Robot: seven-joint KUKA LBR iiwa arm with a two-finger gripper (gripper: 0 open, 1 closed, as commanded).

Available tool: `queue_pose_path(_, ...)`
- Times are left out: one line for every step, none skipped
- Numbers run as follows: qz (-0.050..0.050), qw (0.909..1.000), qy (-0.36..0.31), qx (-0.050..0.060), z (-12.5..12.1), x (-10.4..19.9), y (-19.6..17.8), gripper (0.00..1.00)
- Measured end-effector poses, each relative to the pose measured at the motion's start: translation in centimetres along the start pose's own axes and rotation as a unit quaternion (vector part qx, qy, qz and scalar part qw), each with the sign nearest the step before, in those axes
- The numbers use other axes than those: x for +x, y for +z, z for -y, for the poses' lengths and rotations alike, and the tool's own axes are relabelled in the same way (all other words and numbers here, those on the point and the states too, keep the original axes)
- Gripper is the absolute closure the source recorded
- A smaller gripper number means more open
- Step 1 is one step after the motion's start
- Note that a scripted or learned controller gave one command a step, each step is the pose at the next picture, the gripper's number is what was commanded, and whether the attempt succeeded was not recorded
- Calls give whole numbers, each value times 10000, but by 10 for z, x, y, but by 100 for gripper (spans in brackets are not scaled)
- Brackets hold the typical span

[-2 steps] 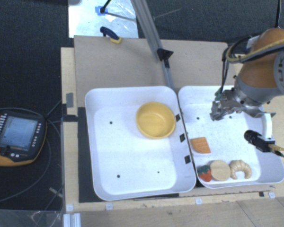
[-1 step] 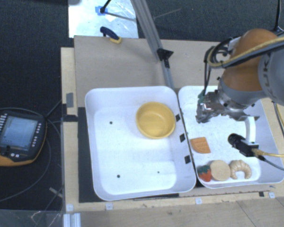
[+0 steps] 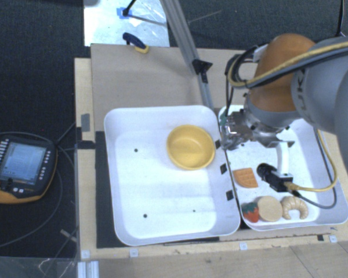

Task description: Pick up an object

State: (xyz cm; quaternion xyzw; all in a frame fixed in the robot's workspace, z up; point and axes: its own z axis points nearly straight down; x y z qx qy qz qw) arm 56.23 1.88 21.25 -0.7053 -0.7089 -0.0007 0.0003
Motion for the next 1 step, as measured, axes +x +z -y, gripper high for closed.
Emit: queue_pose_path(-2,10000,-2,-5,11,57,-14,100)
